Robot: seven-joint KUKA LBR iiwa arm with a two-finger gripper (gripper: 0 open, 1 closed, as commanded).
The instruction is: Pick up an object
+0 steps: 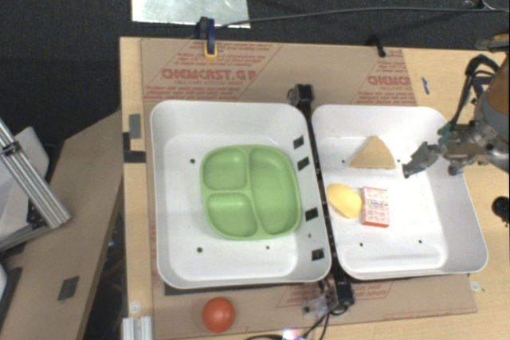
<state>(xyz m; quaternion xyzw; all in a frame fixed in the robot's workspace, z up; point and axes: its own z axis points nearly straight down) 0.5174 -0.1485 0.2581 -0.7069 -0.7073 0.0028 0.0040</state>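
Note:
In the right bin [446,247] lie three things: a tan wedge [373,154] toward the back, a yellow lemon-like fruit [344,200] near the left wall, and a small red-and-white box [375,206] right beside the fruit. My gripper [418,161] comes in from the right edge and hangs over the bin's right half, to the right of the wedge and apart from it. Nothing shows between its dark fingers.
The left bin [171,171] holds a green divided plate [250,190]. An orange-red ball [218,314] lies on the cardboard in front of the left bin. Black clips sit along the seam between the bins. A metal rail [28,179] stands at the far left.

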